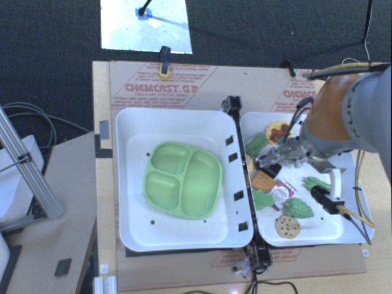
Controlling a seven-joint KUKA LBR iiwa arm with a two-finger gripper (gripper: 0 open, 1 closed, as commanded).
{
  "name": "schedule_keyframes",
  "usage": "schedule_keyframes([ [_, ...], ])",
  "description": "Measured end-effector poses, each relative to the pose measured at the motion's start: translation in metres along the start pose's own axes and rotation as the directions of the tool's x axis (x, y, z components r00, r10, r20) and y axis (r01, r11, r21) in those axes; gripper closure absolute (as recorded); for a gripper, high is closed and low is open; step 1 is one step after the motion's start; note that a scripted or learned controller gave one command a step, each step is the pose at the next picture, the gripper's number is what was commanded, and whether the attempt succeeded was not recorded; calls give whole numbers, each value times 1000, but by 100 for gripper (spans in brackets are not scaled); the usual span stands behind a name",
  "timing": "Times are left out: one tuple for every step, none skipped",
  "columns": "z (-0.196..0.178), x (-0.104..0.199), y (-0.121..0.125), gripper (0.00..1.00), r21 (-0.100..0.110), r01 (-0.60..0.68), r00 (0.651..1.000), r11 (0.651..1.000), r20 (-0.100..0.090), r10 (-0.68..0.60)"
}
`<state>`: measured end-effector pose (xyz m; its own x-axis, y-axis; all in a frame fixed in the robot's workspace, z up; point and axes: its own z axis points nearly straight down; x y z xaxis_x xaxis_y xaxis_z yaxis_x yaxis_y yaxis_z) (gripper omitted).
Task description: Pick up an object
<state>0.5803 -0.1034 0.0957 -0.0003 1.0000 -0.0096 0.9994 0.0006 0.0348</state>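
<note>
My gripper (269, 162) hangs low over the left part of the right bin (350, 228), at the end of the grey arm with its orange band (331, 106). Right below it lies an orange cracker-like piece (263, 181). Around it lie toy foods: a green piece (256, 144) just above left, a yellow and red item (277, 129) towards the back, a red and white packet (282, 194), a small green piece (263, 199), a leafy green item (298, 208), a cookie (287, 226) and another green item (316, 182). I see nothing lifted.
The left bin (131, 225) holds a light green divided plate (183, 178). A black hinge strip (240, 164) runs between the bins. Cardboard (184, 84) lies under both bins, and a metal frame (24, 164) stands at the far left.
</note>
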Motion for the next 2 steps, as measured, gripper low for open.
schedule_keyframes([
  [5,-67,-54,0,21,-4,1000,1000,-6,4],
  [5,-105,-88,0,23,-4,1000,1000,-7,4],
])
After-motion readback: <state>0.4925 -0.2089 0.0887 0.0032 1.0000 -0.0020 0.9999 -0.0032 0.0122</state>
